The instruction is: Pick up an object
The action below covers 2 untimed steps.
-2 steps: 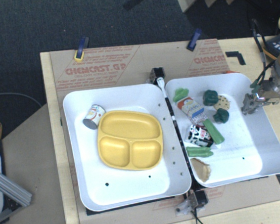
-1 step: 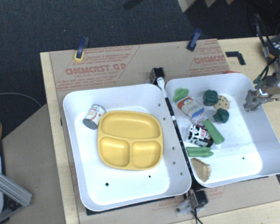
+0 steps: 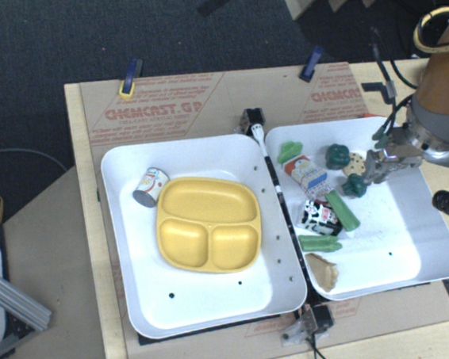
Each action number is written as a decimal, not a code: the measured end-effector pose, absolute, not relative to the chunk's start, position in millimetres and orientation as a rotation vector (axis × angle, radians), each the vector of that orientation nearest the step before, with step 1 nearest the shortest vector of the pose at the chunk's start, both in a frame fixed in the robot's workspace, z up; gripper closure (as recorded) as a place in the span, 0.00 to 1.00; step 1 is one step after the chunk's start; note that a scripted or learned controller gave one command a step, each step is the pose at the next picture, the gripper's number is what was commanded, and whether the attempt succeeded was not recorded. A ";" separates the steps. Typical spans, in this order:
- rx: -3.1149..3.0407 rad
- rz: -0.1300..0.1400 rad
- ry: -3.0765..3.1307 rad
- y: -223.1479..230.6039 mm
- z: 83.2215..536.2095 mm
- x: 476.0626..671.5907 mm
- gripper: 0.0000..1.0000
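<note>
While the arm (image 3: 438, 100) reached in from three o'clock, its gripper (image 3: 376, 165) hung low over the right bin (image 3: 407, 251), just beside a cluster of small objects in that bin's upper half. Whether anything sat between the metal tips could not be told, and how far they were spread could not be told either.

Closest to the gripper, at about its nine o'clock, lay a dark green rounded piece (image 3: 355, 186), glossy and lumpy. At that piece's twelve o'clock sat a pale spotted die (image 3: 355, 162), and at eleven o'clock a second dark green knob (image 3: 337, 155). Farther toward nine o'clock lay a white packet with red and blue print (image 3: 309, 175), topped by a bright green scrap (image 3: 289, 151). A black-and-white patterned toy (image 3: 318, 216) lay near the bin's left wall, touching a long green stick (image 3: 342, 210); another green pod (image 3: 320, 243) lay at its six o'clock, and a tan crumpled lump (image 3: 323, 272) below that.

The left bin (image 3: 136, 248) bore a yellow divided plate (image 3: 208, 224), with a small tipped can (image 3: 150, 186) at its ten o'clock.
</note>
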<state>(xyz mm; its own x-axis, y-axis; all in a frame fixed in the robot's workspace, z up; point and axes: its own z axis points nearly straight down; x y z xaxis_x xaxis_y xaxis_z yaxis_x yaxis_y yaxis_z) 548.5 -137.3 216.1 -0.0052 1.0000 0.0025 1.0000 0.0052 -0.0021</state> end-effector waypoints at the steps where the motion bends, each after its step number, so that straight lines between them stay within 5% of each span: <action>1: -2.215 -0.005 -2.230 -86.2 228.5 555.8 1.00; 2: -2.216 -0.005 -2.229 -39.5 234.2 557.2 1.00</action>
